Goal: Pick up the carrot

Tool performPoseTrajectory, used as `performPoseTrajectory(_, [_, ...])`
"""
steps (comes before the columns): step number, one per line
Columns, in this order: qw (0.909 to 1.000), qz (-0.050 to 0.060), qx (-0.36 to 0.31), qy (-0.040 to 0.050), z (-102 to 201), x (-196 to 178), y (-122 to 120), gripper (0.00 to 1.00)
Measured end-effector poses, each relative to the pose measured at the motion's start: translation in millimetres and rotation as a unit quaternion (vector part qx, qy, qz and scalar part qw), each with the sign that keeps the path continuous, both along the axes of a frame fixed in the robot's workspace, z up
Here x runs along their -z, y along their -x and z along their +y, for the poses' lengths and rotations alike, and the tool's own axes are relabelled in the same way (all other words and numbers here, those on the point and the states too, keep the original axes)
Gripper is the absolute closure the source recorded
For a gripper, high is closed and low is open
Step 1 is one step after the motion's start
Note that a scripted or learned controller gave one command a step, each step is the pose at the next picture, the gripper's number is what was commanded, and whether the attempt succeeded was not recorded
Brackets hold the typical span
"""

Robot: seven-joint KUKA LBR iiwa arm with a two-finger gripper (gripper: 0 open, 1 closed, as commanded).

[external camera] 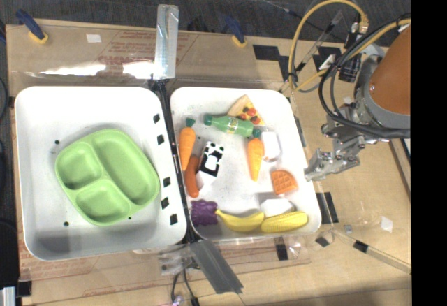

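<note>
In the right-hand shallow white bin (297, 131), the small orange toy carrot (255, 157) lies lengthwise mid-bin, just beside a white block (271, 146) and under the green bottle (230, 124). Your pincer (328, 162) hangs outside the bin's right wall, and I can't tell its state from here. I'd come straight down across the carrot's middle, and don't confuse it with the longer orange carrot (187, 147) by the left wall.

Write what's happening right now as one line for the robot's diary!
claw: outside right bin, off its right edge | carrot: lying in right bin, not touched | green tray: left bin
</note>
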State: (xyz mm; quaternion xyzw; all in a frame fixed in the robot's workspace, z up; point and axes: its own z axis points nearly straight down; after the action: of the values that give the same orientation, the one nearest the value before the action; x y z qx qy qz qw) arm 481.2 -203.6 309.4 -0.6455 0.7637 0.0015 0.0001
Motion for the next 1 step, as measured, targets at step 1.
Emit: performPoseTrajectory(1, [0.9846,-0.001,-0.175,0.0007,-5.9,5.9,3.5,1.0])
